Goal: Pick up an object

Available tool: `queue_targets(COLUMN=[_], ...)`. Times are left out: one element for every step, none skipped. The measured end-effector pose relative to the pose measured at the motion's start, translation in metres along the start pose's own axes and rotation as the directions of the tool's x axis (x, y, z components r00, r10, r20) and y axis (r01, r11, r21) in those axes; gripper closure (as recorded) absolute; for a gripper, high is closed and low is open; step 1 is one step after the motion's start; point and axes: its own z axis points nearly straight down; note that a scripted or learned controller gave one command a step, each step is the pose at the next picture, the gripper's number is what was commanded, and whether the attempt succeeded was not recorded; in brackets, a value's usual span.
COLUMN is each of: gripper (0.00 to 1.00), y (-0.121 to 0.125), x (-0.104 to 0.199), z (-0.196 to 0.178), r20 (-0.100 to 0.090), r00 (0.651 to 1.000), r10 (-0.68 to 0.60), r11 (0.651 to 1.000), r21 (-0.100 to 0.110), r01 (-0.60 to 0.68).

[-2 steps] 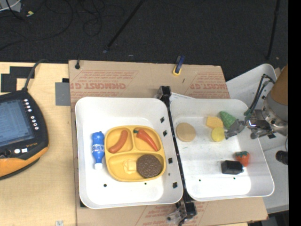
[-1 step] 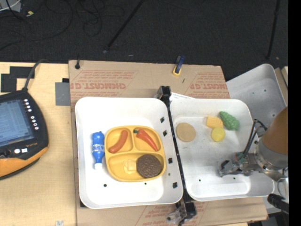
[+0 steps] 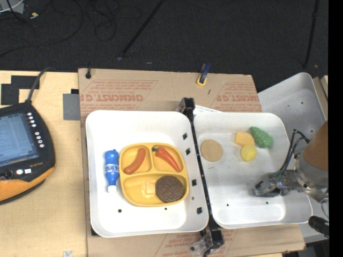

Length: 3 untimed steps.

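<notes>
The grey two-finger gripper [image 3: 268, 188] is seen low over the right shallow white bin [image 3: 225, 218], near its right edge; whether it is spread or pinched cannot be told. A tan round disc [image 3: 211, 150], a yellow-orange block [image 3: 244, 138], a green bumpy vegetable [image 3: 261, 137] and a yellow lemon-like piece [image 3: 248, 153] are gathered toward that bin's far edge.

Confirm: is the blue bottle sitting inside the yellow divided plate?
No, the blue bottle lies on the left bin's floor, just outside the yellow plate's left rim.
</notes>
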Motion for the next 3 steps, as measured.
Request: queue_targets(gripper=[1.00,1.00,1.00], y=[0.065,0.083,0.073], x=[0.039,0.120,0.186], z=[-0.063,-0.104,-0.179], r20=[0.003,0.000,0.000], r00=[1.000,1.000,1.000], r10=[-0.017,-0.018,-0.017], r11=[1.000,1.000,1.000], r21=[-0.010,-0.005,-0.007], r01=[0.017,0.018,0.017])
